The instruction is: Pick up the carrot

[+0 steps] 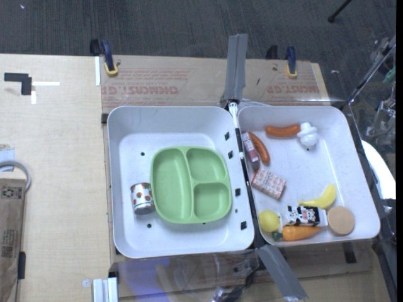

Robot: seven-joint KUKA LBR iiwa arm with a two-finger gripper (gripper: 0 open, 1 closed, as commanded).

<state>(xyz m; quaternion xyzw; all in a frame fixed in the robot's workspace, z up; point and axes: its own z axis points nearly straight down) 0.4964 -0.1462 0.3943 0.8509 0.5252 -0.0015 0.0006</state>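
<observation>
Nothing's grabbed yet: your carrot [300, 233] lies at the right bin's [352, 137] near edge, touching the cow figure [305, 216], the lemon [269, 221] just beside it. I can't tell the hand's state. Next, you'd want a careful descent between those neighbours.

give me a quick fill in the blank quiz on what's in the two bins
1. The green divided plate lies in the ____ bin.
2. The carrot lies along the right bin's ____ edge.
3. Just left of the carrot sits a yellow ____.
4. The spotted can stands ____ of the plate.

Missing words: left; near; lemon; left
</observation>
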